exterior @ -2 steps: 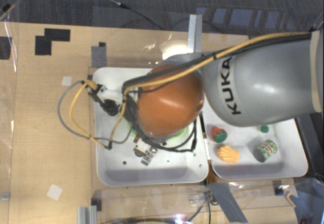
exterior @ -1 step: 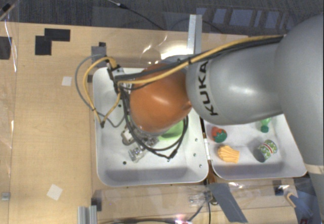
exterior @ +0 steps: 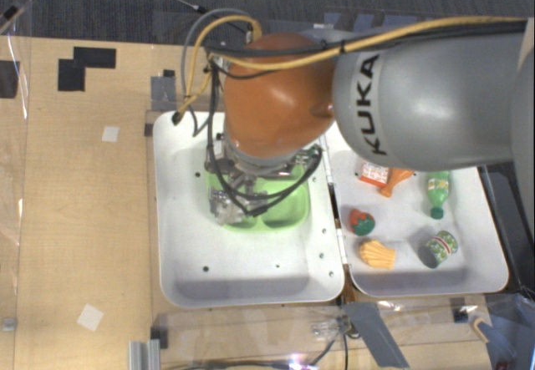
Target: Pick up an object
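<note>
My arm reaches from the right over the left bin (exterior: 180,193), its orange wrist band hanging above the bin's middle. The gripper (exterior: 227,205) is low in this bin, right over a flat green object (exterior: 288,205) that lies on the bin floor. The wrist and cables hide most of the gripper and much of the green object. In the right bin (exterior: 493,268) lie an orange carrot-like item (exterior: 393,180), a green bottle (exterior: 437,195), a red and green strawberry (exterior: 361,222), a yellow corn-like piece (exterior: 378,255) and a green can (exterior: 438,247).
The arm's grey body covers the back of the right bin. A ridge (exterior: 337,218) separates the two bins. Wooden bench surface (exterior: 75,218) with black markers spreads to the left of the bins.
</note>
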Motion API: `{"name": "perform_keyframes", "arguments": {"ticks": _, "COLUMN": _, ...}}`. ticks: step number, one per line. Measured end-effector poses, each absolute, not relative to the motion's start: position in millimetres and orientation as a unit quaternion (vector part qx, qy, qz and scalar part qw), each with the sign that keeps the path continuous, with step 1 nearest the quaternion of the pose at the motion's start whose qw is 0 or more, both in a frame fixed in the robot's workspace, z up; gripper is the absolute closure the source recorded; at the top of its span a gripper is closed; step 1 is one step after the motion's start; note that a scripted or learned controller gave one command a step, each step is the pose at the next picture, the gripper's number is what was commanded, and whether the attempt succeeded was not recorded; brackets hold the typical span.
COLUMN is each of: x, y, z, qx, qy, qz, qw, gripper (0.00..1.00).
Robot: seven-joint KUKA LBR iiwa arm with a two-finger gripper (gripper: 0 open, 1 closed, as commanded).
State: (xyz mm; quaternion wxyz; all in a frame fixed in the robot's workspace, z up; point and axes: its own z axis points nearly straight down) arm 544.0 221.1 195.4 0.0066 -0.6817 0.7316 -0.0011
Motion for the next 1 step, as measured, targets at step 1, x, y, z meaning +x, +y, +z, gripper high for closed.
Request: {"name": "perform_keyframes", "arguments": {"ticks": 1, "x": 487.4, "y": 187.7, "z": 178.8, "qx": -0.788, "qy": 0.616, "qz": -0.0005, "qw": 0.002, "gripper": 1.0}}
